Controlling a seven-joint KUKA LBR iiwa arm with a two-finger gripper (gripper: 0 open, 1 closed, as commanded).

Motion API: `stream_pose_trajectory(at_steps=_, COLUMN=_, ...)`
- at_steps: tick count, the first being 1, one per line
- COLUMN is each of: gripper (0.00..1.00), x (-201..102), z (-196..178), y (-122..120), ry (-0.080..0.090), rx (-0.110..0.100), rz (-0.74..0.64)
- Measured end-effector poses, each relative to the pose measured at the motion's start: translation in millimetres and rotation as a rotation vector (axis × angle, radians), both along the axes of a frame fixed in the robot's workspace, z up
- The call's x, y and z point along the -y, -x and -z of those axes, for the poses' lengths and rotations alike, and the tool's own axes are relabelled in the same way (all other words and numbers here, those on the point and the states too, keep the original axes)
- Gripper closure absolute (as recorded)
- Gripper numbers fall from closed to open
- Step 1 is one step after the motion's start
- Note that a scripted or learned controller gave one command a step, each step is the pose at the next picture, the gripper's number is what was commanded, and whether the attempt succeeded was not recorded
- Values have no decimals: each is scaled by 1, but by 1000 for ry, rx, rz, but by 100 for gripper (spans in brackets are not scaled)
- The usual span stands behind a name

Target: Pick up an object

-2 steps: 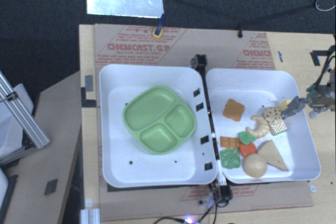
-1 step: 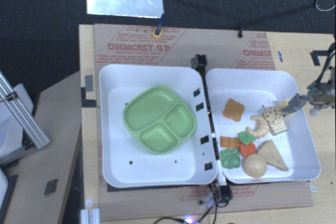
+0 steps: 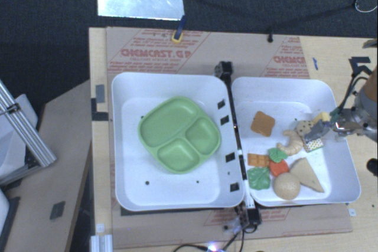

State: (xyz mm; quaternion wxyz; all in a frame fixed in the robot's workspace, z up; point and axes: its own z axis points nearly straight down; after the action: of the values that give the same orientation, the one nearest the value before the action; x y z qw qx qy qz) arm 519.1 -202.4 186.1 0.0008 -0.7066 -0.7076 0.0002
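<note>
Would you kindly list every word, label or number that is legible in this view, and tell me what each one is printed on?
"CHEMCAST G P", red print, on the brown cardboard sheet under the two white bins, at the far left.
"CHEMC...", the same red print at the far right of that sheet, cut off by the right white bin.
Smaller red lines under both: too blurred to read.
Red print along the sheet's near edge: too small to read.

Your gripper (image 3: 331,124) sits at the right bin's (image 3: 277,88) far right side, with the small clutter (image 3: 307,133) touching or just beside its tip. Toward the arm's left, beyond the brown square (image 3: 263,123), the bin floor is bare. Below the tip, the wedge (image 3: 308,174) and round ball (image 3: 286,185) crowd the corner.
</note>
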Motion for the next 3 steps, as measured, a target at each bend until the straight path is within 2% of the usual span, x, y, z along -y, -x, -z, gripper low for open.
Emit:
stream_pose_trajectory(at_steps=1, gripper=0, x=-4, z=62, y=2, ry=0, rx=0, rz=0)
stream_pose_trajectory(at_steps=2, gripper=0, x=-5, z=102, y=0, ry=0, rx=3, rz=0)
stream_pose_trajectory(at_steps=3, gripper=100, x=-4, z=91, y=1, ry=1, rx=4, rz=0)
